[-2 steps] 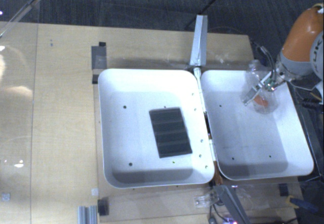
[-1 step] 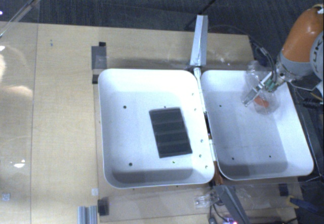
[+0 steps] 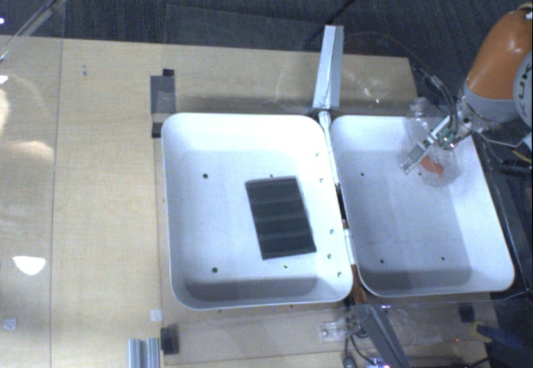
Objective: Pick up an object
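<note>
A dark ribbed rectangular pad [image 3: 281, 216] lies flat near the middle of the left bin [image 3: 187, 191]. In the right bin [image 3: 466, 250], a small orange-red object [image 3: 432, 166] sits close to the far right corner. My gripper [image 3: 426, 152] reaches in from the right and hangs low right over that orange-red object, partly covering it. Whether the gripper touches the object is not clear. The arm's orange band [image 3: 498, 58] shows at the right edge.
A metal bar [image 3: 328, 67] stands at the back where the two bins meet. A small dark block [image 3: 164, 93] sits beyond the left bin's far left corner. Cables run along the bench's right side and front edge.
</note>
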